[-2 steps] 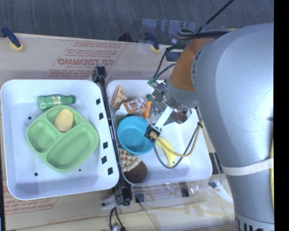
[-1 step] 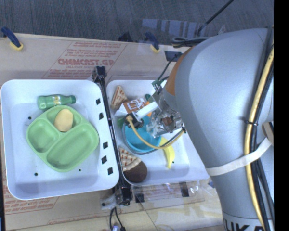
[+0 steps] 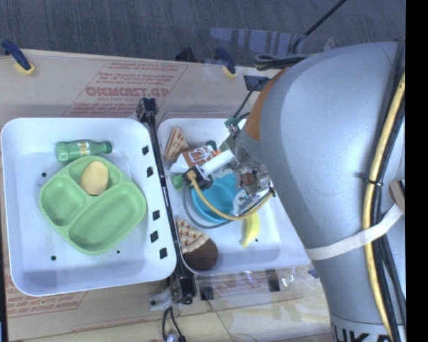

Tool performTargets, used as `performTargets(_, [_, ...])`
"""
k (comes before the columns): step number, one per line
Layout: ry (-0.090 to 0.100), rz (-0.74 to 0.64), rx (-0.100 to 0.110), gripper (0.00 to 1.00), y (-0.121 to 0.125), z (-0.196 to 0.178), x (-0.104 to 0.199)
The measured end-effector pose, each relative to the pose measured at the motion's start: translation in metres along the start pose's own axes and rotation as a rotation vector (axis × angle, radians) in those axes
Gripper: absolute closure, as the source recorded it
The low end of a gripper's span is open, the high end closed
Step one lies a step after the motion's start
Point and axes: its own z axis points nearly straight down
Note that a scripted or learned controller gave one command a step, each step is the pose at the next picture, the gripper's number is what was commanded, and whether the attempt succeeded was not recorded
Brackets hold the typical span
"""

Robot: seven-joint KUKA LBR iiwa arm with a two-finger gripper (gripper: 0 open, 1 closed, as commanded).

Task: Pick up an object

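Reaching in from the right, the grey arm (image 3: 328, 155) hangs over the right bin (image 3: 271, 251), its gripper (image 3: 244, 180) low above a blue bowl (image 3: 217, 201). Whether the gripper is wide or narrow, I cannot tell. A banana (image 3: 250, 230) lies just right of the bowl, a waffle-patterned piece (image 3: 175, 144) at the far left corner, a brown round item (image 3: 200, 254) near. In the left bin (image 3: 21, 262), a green divided plate (image 3: 93, 205) holds a yellow egg-shaped item (image 3: 94, 177); a green bottle (image 3: 83, 149) lies beyond it.
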Motion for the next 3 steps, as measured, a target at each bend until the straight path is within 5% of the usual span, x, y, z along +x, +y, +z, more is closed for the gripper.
performTargets(1, [0.0, 0.082, -0.007, 0.0, -0.015, 0.022, 0.01])
performTargets(2, [0.005, 0.05, -0.008, 0.0, -0.025, 0.022, -0.039])
performTargets(3, [-0.035, 0.089, 0.002, 0.0, 0.011, 0.022, 0.057])
